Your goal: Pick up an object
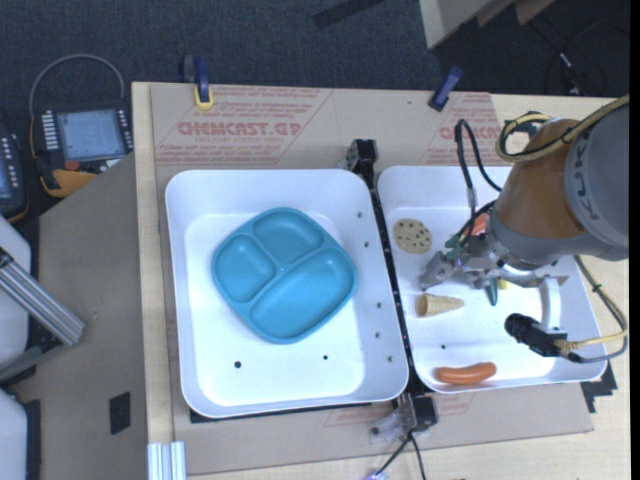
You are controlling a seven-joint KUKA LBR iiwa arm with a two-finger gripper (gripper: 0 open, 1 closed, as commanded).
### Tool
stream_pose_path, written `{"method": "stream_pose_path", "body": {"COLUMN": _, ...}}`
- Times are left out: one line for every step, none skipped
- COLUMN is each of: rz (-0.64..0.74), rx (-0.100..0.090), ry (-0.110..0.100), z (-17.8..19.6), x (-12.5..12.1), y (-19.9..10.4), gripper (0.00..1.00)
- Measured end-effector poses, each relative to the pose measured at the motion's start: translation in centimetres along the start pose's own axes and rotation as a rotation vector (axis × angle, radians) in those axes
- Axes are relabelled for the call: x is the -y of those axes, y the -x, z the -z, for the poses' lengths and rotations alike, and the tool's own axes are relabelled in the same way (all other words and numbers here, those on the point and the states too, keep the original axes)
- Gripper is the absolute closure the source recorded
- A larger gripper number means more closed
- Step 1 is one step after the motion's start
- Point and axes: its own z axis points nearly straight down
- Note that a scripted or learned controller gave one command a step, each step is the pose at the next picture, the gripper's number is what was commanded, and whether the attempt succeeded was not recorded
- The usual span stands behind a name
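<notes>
The tabletop (300,118) is covered with brown board printed with red lettering and carries 2 shallow white bins side by side. The left bin (200,368) holds a blue divided plate (284,273) with 3 compartments, lying flat near the bin's middle and turned at an angle to the bin walls.

The right bin (430,188) holds 3 small items. A round cookie (411,235) with dark specks lies near the bin's left wall, toward the far side. A tan ice-cream cone (439,304) lies on its side below the cookie, its pointed end toward the left. An orange-red hot dog sausage (466,373) lies along the near edge of the bin, well apart from the cone.

The arm (590,183) reaches in from the right, its orange band above the wrist, and hangs over the right bin. The gripper (447,268) points left, sitting between the cookie and the cone, just above the cone's wide end. Whether its grey fingers (436,271) are open or closed cannot be told from here, and nothing is seen between them. A black cable fitting (530,333) hangs below the wrist, above the sausage.
</notes>
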Motion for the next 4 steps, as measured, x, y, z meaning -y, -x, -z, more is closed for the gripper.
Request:
{"method": "stream_pose_path", "body": {"rz": -0.001, "rx": 0.001, "ry": 0.003, "z": 1.0, "x": 0.0, "y": 0.0, "gripper": 1.00}}
{"method": "stream_pose_path", "body": {"rz": 0.000, "rx": 0.002, "ry": 0.006, "z": 5.4, "x": 0.3, "y": 0.1, "gripper": 1.00}}
{"method": "stream_pose_path", "body": {"rz": 0.001, "rx": 0.004, "ry": 0.011, "z": 11.7, "x": 0.1, "y": 0.5, "gripper": 1.00}}
{"method": "stream_pose_path", "body": {"rz": 0.002, "rx": 0.003, "ry": 0.011, "z": 17.1, "x": 0.0, "y": 0.5, "gripper": 1.00}}
